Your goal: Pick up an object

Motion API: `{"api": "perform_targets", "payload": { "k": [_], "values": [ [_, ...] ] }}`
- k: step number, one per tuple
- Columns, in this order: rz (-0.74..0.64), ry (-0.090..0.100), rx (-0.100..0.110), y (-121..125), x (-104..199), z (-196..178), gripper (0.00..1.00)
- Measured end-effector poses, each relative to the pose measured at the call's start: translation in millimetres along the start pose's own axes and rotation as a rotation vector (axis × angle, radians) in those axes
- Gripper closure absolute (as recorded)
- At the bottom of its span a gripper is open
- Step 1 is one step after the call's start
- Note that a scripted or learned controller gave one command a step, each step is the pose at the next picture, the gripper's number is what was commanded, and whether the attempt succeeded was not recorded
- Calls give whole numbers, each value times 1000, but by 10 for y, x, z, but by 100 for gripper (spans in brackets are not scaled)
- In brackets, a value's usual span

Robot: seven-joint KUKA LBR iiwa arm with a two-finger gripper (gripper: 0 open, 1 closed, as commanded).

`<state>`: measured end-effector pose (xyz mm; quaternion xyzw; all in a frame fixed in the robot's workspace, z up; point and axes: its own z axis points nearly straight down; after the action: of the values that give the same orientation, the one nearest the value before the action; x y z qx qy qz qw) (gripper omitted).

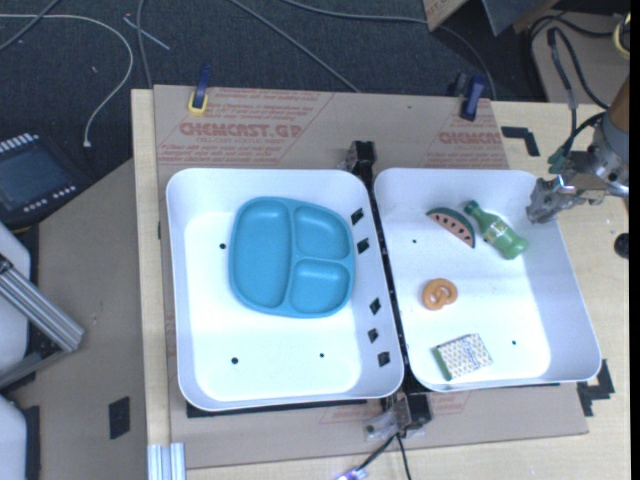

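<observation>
While the arm reaches in from the right, its gripper (549, 200) hangs over the upper right rim of the right bin (572, 290), nothing between the fingers. Whether they stand apart or together I cannot tell; the view is too small and slanted there.

Placement, as I read it: the graspable things are all loose in the right bin, well spread, none touching another. That spacing leaves finger room around each, which suits a blind program try. The left bin (196, 298) carries a blue divided plate (291, 256), lying flat near the middle, three compartments, nothing in them.

Candidates in the right bin:
- green bottle (495, 229), lying on its side, tilted, neck toward upper left. Nearest to the gripper, so the likeliest target. Rounded, smooth-looking; may roll when pinched across the body.
- watermelon slice (451, 225), just beside the bottle on its left, close but apart. Curved, dark rind edge, reddish face. Thin and flat-lying; hard to get fingers under.
- orange pretzel-like ring (438, 293), mid bin, small, low.
- patterned packet (463, 355), near the front wall, flat, slightly turned, green edge on one side.

Judgement: no pick made yet; gripper sits at the bin edge, apart from all objects, short of the bottle.
</observation>
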<state>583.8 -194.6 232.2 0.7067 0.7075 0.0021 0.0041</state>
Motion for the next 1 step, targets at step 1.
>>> {"api": "perform_targets", "payload": {
  "k": [1],
  "values": [
    [0, 1, 3, 15, -4, -320, 100]
  ]
}}
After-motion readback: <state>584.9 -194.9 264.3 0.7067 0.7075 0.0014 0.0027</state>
